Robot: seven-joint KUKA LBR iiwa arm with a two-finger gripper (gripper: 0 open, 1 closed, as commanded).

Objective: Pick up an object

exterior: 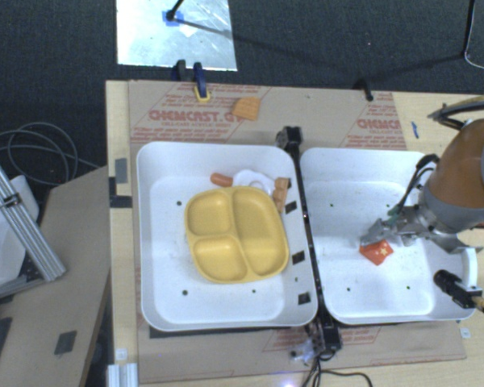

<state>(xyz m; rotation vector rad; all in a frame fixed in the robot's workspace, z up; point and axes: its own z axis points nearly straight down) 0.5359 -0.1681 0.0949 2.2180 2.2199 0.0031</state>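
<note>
- Gripper (381, 234) first: I am hanging it low in the right bin, its tip just above and touching the upper-left edge of the small red object (377, 253). From this slanted view I cannot tell how it is set or whether it has any hold on the piece, so I am not counting the object as held.
- Across the table (323, 107), the two white bins are sitting side by side, so anything I lift from one has a landing place next door.
- Reaching in from the right, my arm (460, 176) is bending down over the right bin (347, 176), since that is where the lone reachable piece is lying.
- Over in the left bin (157, 240), the yellow divided tray (235, 234) is taking up the middle, too wide for me, I judge.
- Behind the tray, a white piece (250, 178), an orange sausage-shaped piece (221, 180) and a tan block (281, 190) are crowding the tray's far rim, awkward to reach.
- Smallest, the red object is lying flat on the right bin's floor, well apart from the walls, which is leaving me room to close on it.
</note>
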